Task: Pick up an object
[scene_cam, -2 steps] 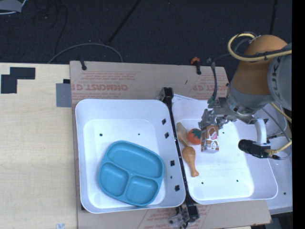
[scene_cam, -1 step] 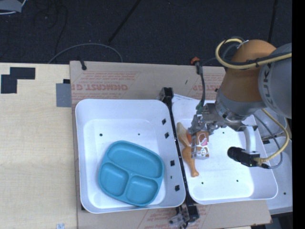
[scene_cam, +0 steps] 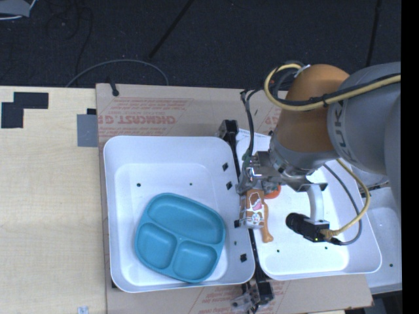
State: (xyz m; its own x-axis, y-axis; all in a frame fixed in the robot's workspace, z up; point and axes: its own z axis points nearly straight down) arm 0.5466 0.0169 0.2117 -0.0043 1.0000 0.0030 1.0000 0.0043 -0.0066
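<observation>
Camera view: your tool [scene_cam: 254, 187] sits low over the left edge of the right bin [scene_cam: 353, 257], just beside the wall shared with the left bin [scene_cam: 121, 175]. A small brown-and-white toy [scene_cam: 255, 211] hangs or lies directly below the tool, touching it as far as can be seen, with an orange piece [scene_cam: 271, 191] beside it. Tool open or closed: cannot tell, the wrist blocks the view. A blue tray [scene_cam: 180, 237] lies in the left bin, well apart.

Judgement: the step is securing the toy. Confirm closure before you lift, then rise straight up and slowly, keeping clear of the bin wall, since an off-centre hold could let the toy swing or slip.
</observation>
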